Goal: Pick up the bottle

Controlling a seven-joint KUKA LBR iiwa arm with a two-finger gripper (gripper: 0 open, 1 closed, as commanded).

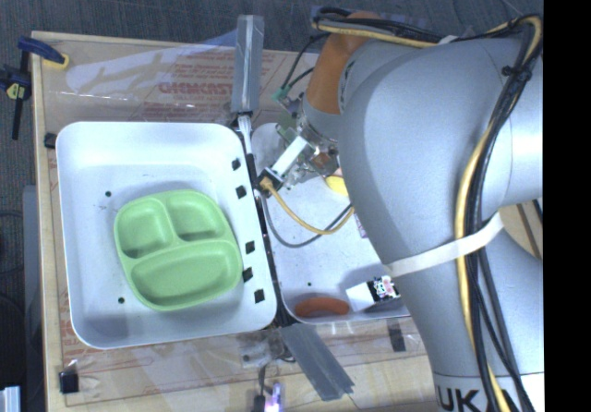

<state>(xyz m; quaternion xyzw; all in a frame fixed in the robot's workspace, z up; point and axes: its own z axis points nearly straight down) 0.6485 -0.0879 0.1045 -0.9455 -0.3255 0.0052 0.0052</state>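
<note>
My grey arm (434, 170) reaches in from the right and covers most of the right bin (305, 244). The wrist with its orange band (328, 68) points down at that bin's upper left part, and the gripper (309, 150) sits low there, close to the divider between the bins. A small white item with a dark label (373, 291) lies at the bin's near edge, half under the arm; I cannot tell whether it is the bottle. A bit of something yellow (334, 185) peeks out beside the gripper.
A green divided plate (177, 248) lies in the left bin (83, 170). A brown-orange oval thing (319, 307) rests at the right bin's near left corner. A yellow cable (305, 221) loops across the right bin's floor.
</note>
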